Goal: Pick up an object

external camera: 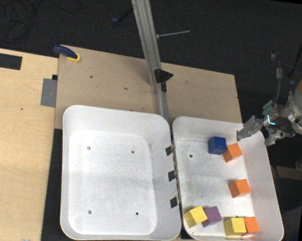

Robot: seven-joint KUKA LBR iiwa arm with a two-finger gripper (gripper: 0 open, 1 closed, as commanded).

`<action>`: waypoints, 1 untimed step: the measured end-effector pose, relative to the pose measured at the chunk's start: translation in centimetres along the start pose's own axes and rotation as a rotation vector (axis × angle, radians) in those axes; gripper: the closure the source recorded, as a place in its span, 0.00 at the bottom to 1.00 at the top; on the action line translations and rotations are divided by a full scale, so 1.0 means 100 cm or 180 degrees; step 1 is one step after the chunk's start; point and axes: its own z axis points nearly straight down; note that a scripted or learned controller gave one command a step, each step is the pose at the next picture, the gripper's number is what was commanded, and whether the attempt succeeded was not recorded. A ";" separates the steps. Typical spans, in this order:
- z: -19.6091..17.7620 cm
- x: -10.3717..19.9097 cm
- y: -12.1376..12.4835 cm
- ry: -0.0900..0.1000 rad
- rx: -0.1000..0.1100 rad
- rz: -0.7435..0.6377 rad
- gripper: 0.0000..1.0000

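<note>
The right bin [209, 181] holds several small blocks. A blue block [216, 145] touches an orange block [233, 151] near the bin's far side. Another orange block [239, 187] lies mid-right. Along the near edge sit a yellow block [196, 215], a purple block [212, 214], a second yellow block [235, 226] and an orange block [250, 225]. My gripper [260, 130] hangs over the bin's far right rim, up and to the right of the blue and orange pair. Its fingers stand apart with nothing between them.
The left bin [113, 173] lies beside the right one, with black clips at the seam. A slanted aluminium rail [150, 45] rises behind the bins. A blue and yellow clamp [67, 52] sits at the bench's far left corner.
</note>
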 end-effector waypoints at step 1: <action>-0.003 0.000 0.001 -0.0004 -0.0015 -0.0005 0.00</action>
